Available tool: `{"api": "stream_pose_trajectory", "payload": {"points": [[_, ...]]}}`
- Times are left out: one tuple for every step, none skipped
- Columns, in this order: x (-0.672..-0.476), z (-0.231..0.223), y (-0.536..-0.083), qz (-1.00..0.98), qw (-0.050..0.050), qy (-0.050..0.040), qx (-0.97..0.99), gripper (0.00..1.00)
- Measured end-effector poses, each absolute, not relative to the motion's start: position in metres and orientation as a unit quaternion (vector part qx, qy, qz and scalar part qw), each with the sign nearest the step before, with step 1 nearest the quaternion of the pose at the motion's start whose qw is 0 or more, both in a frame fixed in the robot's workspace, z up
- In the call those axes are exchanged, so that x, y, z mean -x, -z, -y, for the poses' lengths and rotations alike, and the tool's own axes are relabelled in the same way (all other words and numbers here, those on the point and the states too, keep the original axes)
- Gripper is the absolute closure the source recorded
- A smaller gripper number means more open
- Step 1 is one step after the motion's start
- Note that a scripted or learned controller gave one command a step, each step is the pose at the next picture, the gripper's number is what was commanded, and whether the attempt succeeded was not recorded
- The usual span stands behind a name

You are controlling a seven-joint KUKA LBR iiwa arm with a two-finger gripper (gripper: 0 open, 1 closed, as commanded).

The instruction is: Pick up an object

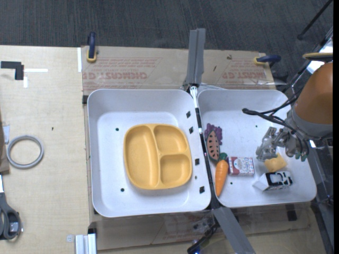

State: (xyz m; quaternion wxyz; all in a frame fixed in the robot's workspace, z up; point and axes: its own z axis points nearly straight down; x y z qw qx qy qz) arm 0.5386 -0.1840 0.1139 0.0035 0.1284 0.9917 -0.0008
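The gripper (269,148) hung low in the right bin (238,107), just above one yellow object (275,163); whether its fingers were open could not be told. Nearby lay one black-and-white item (278,180), one small red carton (243,166), one toy carrot (220,177) and one purple-and-red toy (213,141). The left bin (106,142) held one yellow divided plate (157,156). Both bins sat on a pale wooden bench (42,99) over dark carpet (132,9)
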Motion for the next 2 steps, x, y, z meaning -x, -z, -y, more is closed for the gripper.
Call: {"api": "stream_pose_trajectory", "payload": {"points": [[-0.5553,0.1612,-0.0921,-0.98,0.002,0.0002,-0.198,1.0],[-0.5566,0.1608,-0.102,-0.981,0.003,0.0007,-0.196,1.0]]}}
